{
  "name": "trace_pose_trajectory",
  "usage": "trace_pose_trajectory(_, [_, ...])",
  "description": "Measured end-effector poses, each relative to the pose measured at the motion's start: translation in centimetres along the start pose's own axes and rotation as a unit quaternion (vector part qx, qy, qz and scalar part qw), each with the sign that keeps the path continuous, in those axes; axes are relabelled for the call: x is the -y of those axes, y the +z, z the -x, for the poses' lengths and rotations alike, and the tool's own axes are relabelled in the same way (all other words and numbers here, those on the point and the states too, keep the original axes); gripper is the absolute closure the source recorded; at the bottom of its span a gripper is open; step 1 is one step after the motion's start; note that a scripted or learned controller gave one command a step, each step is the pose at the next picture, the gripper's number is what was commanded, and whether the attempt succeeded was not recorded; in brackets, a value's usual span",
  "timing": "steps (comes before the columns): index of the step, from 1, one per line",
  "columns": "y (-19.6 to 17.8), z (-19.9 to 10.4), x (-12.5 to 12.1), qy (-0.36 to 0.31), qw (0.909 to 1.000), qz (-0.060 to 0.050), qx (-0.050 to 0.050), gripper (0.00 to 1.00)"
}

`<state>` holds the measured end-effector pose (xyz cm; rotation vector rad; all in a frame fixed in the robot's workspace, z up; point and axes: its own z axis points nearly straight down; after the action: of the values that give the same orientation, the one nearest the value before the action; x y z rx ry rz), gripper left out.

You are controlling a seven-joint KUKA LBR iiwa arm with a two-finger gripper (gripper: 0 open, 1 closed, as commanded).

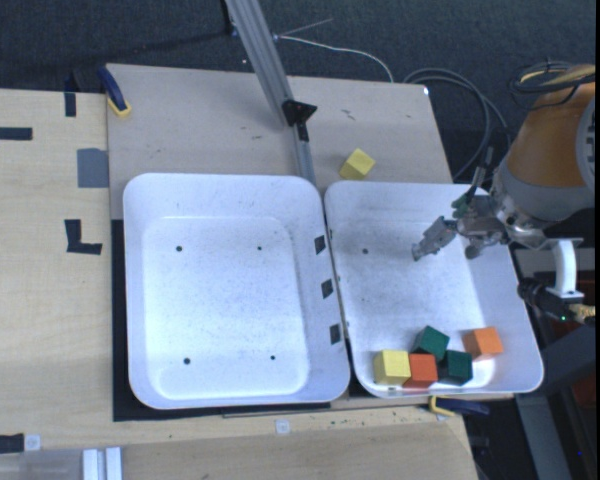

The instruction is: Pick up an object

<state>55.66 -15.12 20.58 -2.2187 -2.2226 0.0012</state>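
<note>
Several small blocks lie in the front corner of the right bin: a yellow block, a red block, a green block, a teal block and an orange block. My gripper hangs over the middle right of that bin, well behind the blocks. It is open, its two fingers spread with nothing between them.
The left bin stands beside the right one. Another yellow block lies on the bench behind the right bin. A slanted metal rail runs from the back down to the bins' shared edge. Cables loop at the back right.
</note>
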Motion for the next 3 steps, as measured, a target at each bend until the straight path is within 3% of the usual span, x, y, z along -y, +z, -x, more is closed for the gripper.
trace_pose_trajectory(1, [9.0,-2.6,-2.5,-0.001,1.0000,-0.004,-0.001,0.00])
trace_pose_trajectory(2, [11.6,-3.9,1.6,0.001,1.0000,-0.003,0.000,0.00])
trace_pose_trajectory(3, [-5.3,-4.6,-5.0,-0.001,1.0000,0.005,0.001,0.00])
